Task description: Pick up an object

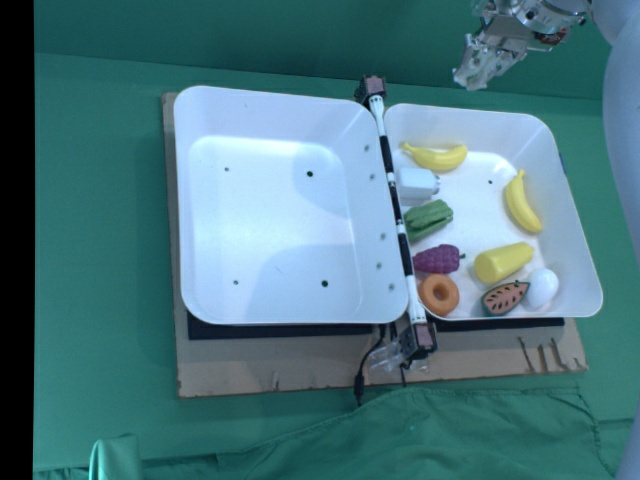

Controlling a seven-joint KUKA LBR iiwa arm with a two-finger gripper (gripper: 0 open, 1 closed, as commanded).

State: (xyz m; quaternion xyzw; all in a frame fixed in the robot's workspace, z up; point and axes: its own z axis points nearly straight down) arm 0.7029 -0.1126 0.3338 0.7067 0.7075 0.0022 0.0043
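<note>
Below the gripper [478, 71]: right bin [560, 163], holding banana [436, 156], white block [416, 181], green pepper [428, 217] | jaw state: cannot tell | between jaws: nothing visible

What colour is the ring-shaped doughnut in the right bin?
Orange, with a paler centre hole; the doughnut shows best in the camera view.

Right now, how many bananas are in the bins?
2. One banana lies at the far end of the right bin, near the divider between the bins. The other banana lies along that bin's right side. Nothing seems to be hiding more.
</note>
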